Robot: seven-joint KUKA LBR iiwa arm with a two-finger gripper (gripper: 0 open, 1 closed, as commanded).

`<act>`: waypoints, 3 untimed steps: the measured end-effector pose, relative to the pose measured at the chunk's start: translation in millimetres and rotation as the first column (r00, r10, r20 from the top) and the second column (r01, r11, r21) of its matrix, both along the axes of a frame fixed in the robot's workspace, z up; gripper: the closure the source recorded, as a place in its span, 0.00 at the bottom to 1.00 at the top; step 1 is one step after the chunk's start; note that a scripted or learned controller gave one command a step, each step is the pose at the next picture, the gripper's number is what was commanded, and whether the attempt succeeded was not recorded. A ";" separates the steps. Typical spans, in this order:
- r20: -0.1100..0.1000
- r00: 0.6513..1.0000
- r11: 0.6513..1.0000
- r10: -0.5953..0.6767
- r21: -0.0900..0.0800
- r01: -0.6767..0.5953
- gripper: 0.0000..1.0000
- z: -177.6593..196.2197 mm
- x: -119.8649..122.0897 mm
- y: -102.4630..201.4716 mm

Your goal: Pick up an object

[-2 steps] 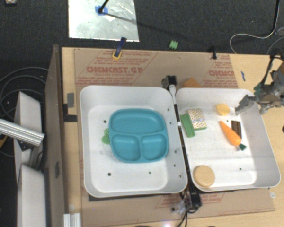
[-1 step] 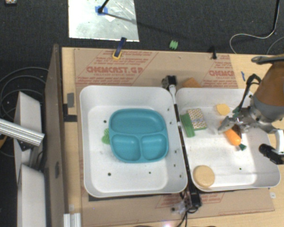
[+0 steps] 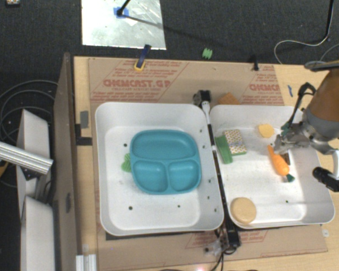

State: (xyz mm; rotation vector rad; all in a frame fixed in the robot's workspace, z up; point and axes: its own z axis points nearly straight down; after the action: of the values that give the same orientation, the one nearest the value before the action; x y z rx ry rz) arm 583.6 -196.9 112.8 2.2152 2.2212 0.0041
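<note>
Right bin (image 3: 316, 205), near left corner: round tan disc (image 3: 243, 210), lying flat.
Left bin (image 3: 110, 151), centre: blue divided plate (image 3: 165, 161), a green scrap at its left edge.
Right bin, middle right: orange carrot toy (image 3: 279, 164) (likeliest target), on the bin floor, not lifted; gripper (image 3: 286, 144) just above its far end, whether parted or closed on anything cannot be told.
Right bin, far left: speckled sponge (image 3: 234, 142); beyond the gripper, yellow piece (image 3: 266, 130).
Progress: pick not yet shown; grasp and lift remain

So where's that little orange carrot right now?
The carrot lies in the right bin, near its right side, just below the gripper.
</note>
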 end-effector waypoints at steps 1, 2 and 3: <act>-0.001 1.000 1.000 0.000 0.000 0.000 0.00 -0.4 -0.2 0.1; -0.006 1.000 1.000 -0.003 0.001 0.003 0.00 -29.4 -19.0 -10.1; -0.002 1.000 1.000 -0.001 0.001 0.001 1.00 -17.7 -17.6 -9.5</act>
State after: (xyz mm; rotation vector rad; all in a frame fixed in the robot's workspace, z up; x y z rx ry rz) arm 566.0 -206.4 95.1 2.2177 2.2213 0.0026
